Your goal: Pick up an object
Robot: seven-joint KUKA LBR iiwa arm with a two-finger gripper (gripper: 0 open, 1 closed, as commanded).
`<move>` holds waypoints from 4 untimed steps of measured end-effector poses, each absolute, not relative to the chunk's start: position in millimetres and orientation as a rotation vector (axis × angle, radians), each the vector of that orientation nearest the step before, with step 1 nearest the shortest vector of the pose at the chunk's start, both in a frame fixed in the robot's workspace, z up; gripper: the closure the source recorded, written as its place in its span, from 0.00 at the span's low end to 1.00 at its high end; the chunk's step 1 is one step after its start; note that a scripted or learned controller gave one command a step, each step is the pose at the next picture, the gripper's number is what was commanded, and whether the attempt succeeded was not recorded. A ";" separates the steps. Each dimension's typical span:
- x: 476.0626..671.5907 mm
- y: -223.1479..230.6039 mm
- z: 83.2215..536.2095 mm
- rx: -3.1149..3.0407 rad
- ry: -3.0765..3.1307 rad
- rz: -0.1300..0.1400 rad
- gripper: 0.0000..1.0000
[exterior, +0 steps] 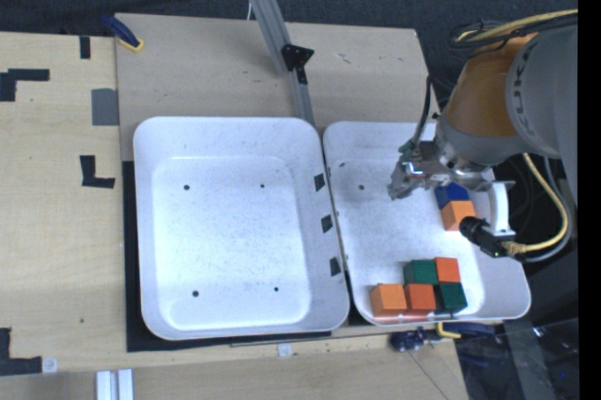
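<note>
Camera view looks down on two white bins side by side; the left bin (230,220) lies bare, while the right bin (376,210) carries the blocks. The gripper (406,182) hangs over the middle of the right bin with nothing visibly between its tips, though whether it is spread or pressed together I cannot tell. Just to its right sit a blue block (454,193) and an orange block (457,214), touching each other. A cluster of orange and green blocks (423,287) crowds the near wall (awkward for fingers). The orange block by the gripper seems the easier target: centre above it, descend straight, and straddle its free sides.
</note>
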State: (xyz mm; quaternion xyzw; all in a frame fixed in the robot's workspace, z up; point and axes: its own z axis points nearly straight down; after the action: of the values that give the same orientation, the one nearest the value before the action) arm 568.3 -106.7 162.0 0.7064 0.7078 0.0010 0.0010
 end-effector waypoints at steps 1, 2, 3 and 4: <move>574.0 -103.8 224.1 2.215 2.220 0.005 1.00; 574.5 -103.3 238.2 2.219 2.223 0.001 1.00; 590.8 -53.2 246.5 2.214 2.230 0.002 1.00; 611.2 -1.8 231.8 2.215 2.230 -0.001 1.00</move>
State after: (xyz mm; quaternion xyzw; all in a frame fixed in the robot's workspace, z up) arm 611.2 -1.8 231.8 0.7048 0.7094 -0.0004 -0.0009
